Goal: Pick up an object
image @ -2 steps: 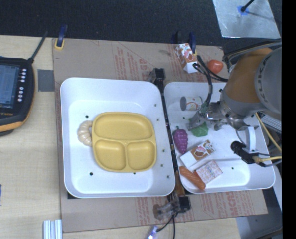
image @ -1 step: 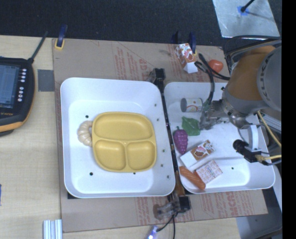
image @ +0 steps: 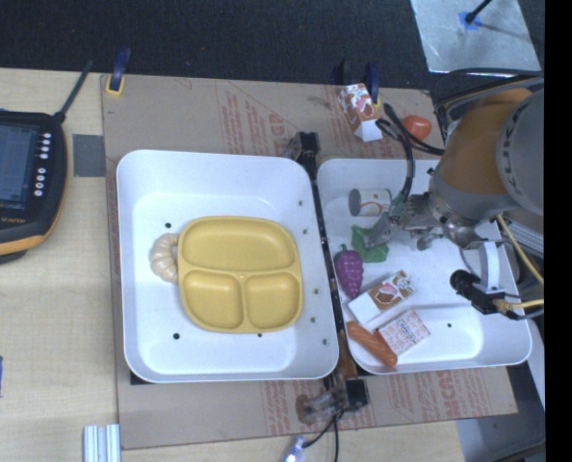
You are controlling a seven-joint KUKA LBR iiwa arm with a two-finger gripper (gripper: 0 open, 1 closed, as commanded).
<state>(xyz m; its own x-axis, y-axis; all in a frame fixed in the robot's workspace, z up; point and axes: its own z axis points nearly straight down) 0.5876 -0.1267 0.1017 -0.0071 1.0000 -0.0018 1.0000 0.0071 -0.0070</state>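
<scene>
Green, a small crumpled toy (image: 371,242) lies in the right bin (image: 517,352) just under the claw (image: 394,221), which hovers low on approach, nothing seen between its tips. Whether it stands spread or closed I cannot tell. Next, I judge, it must drop straight down and close on the toy, clear of the purple grapes (image: 348,271) beside it.

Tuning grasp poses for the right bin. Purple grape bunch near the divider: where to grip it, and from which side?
Grip the purple grape bunch across its narrow width at mid-body, coming straight down from above. It lies flat and elongated, running roughly top to bottom in view, so the fingers should close left-right. The divider wall sits close on its left and the green item touches its top, so clearance looks tight there.
</scene>
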